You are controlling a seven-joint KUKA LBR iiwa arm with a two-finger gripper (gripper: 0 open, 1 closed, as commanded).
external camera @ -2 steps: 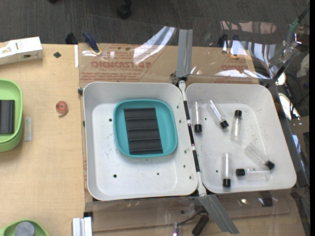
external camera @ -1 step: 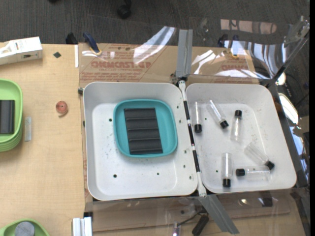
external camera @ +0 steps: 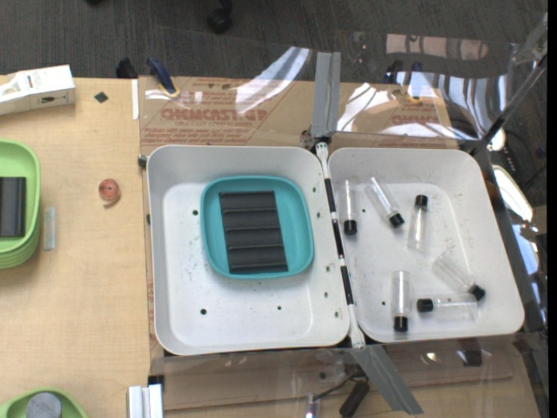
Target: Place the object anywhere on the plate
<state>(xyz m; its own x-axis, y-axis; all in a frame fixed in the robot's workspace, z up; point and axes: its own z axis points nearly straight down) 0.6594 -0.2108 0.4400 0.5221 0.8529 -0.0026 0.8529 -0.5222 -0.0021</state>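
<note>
Nearest the camera, the pale wooden worktop [external camera: 78, 294] carries two white bins side by side. Inside the left bin [external camera: 174, 312] sits a teal plate [external camera: 300, 233] with a dark ribbed insert [external camera: 252, 229] on it. Inside the right bin [external camera: 487, 320] lie six clear vials with black caps, scattered; one vial [external camera: 381, 201] lies nearest to the plate side. I judge that the picking step has not begun. The next move needs the arm to come down over one vial. About the pincer, I cannot tell its state.
</note>
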